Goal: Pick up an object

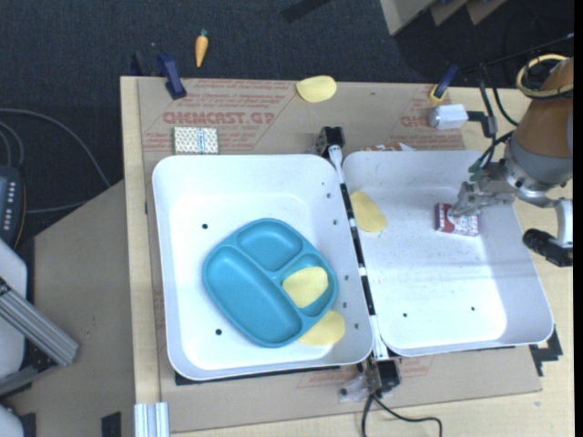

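I read "CHEMCAST GP" on the bench board [219,116]. My gripper [466,200] hangs over a red-and-white packet [455,219], print illegible; its grasp I cannot tell.

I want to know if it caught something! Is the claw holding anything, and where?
It cannot be told. The claw sits right above the small red and white packet in the right-hand white bin, touching or nearly so.
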Controlling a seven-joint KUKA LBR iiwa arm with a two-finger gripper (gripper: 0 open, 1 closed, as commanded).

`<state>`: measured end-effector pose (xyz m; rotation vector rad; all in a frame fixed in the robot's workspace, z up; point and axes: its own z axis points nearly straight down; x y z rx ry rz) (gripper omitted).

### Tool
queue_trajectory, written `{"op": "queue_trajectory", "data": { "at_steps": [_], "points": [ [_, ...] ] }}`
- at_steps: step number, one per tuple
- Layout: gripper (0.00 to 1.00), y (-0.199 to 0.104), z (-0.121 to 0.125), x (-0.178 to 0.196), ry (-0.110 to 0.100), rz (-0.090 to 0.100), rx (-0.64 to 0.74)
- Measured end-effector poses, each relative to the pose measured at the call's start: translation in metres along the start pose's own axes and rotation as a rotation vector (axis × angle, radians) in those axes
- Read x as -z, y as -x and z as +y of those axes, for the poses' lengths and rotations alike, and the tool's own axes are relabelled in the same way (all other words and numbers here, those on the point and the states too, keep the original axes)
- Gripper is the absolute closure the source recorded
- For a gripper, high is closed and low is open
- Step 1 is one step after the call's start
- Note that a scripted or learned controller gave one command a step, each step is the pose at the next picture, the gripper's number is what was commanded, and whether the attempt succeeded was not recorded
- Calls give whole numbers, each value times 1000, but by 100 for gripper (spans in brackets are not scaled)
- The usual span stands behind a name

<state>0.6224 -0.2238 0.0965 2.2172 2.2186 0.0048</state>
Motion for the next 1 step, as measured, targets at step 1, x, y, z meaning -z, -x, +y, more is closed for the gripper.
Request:
{"op": "queue_trajectory", "data": {
  "at_steps": [1],
  "points": [
    [100, 0, 1, 11, 3, -1, 0]
  ]
}}
